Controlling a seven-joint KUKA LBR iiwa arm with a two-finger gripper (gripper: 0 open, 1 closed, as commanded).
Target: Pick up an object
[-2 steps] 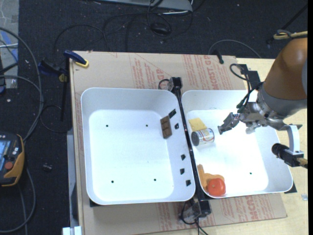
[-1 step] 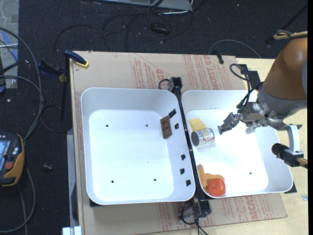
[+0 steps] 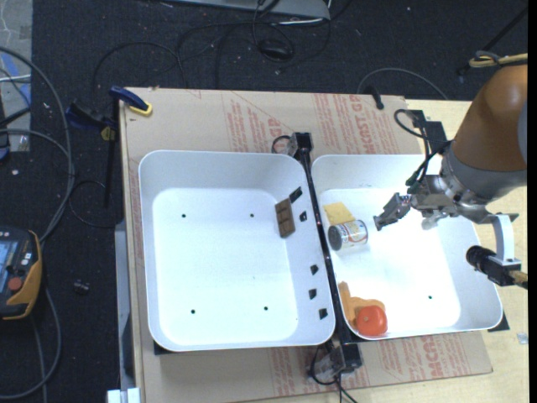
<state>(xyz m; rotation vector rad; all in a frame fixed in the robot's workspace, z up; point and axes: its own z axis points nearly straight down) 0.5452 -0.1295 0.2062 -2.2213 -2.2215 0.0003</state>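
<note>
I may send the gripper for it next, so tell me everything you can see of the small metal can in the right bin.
The can is a short cylinder with a shiny silvery wall, metal by its look, and what seems a pale label band. It lies on its side on the floor of the right bin, near the bin's left wall, one round end facing left. A flat yellow piece lies just behind it, touching or nearly so. The gripper is to its right, apart from it.

Arm reaches in, hand (image 3: 393,214) tilted leftward (low).
</note>
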